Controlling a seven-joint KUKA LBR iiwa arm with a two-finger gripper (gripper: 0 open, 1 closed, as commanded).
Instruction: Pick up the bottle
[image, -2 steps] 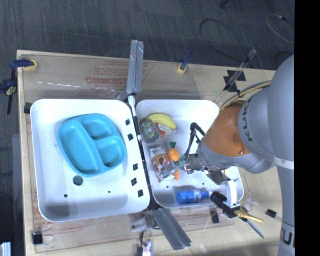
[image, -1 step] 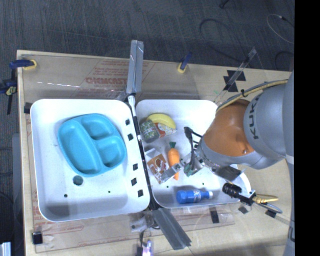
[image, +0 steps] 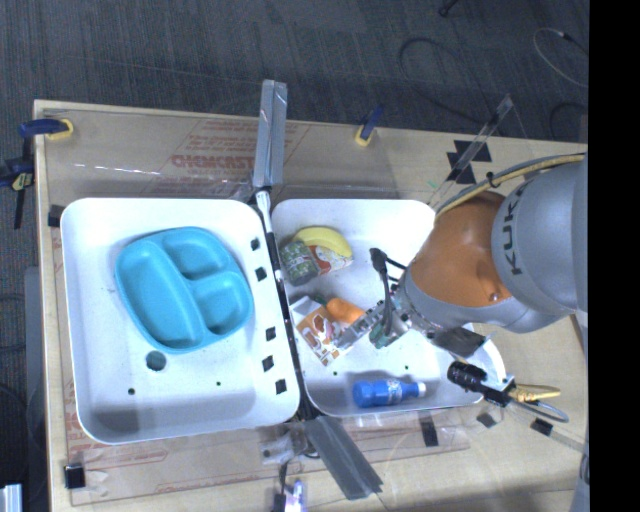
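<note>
**Bottle lying free near the front wall, gripper above the clutter**

Along the near wall of the right bin, I see the bottle lying on its side, blue body to the left, white cap pointing right, nothing gripping it. My gripper hangs just behind it, over the middle of the bin; I cannot tell how its jaws stand.

I judge the arm is placed for a short reach toward the front wall. A flat printed packet and an orange piece lie just beside the gripper, close enough to get nudged. A banana and a green-labelled item sit farther back, well apart from the bottle. The wall may crowd a finger. A blue tray rests in the left bin.
</note>
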